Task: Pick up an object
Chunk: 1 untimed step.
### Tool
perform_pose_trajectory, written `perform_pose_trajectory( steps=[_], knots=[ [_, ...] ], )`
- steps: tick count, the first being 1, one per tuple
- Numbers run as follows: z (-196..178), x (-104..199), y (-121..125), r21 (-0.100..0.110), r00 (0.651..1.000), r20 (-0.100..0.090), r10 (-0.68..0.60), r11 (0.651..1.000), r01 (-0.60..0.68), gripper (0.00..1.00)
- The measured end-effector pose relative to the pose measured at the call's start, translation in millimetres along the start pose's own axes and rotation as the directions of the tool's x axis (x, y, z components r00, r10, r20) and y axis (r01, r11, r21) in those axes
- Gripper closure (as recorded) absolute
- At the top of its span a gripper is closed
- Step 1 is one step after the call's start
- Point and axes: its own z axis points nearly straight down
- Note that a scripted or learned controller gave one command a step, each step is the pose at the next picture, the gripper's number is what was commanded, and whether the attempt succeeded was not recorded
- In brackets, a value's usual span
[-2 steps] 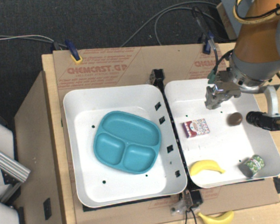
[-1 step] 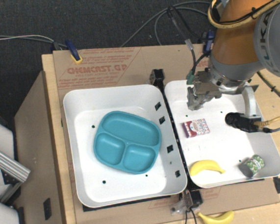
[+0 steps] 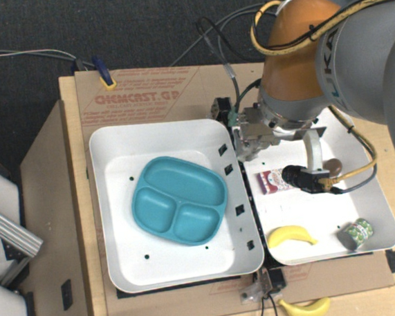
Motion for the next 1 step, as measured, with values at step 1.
perform_pose_trajectory(
  steps=[1],
  knots=[
    [15.9,48.1,2.0,0.000,1.000,0.000,0.000,1.000,0.000,1.00]
  ],
)
